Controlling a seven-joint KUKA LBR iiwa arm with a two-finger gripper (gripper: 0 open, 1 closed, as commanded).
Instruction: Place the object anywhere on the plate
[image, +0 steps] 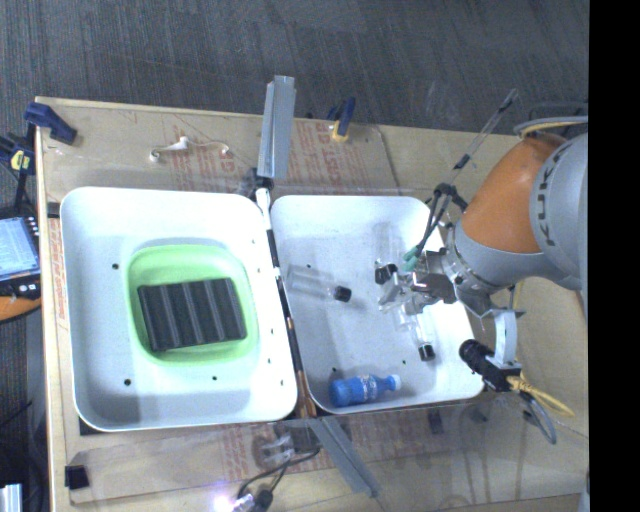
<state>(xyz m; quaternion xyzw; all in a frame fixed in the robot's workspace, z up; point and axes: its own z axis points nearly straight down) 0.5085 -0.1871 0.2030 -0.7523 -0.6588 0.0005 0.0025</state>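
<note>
Wooden bench (120, 140) bearing two white bins. Left bin (90, 300): green plate (190, 265) with a dark ribbed insert, left of centre frame. Right bin (340, 230): blue bottle (362, 388) lying at its lower edge, clear tubes with black caps (318, 285) mid-bin. Gripper (405, 290) low over the right bin's right side; whether it is open or closed cannot be told.

Surface (150, 465): cardboard-covered | blue clamps (48, 122) (343, 115): far edge | grey bar (275, 125): upright between bins | screen device (15, 250): left edge | dark carpet (200, 45): beyond
</note>
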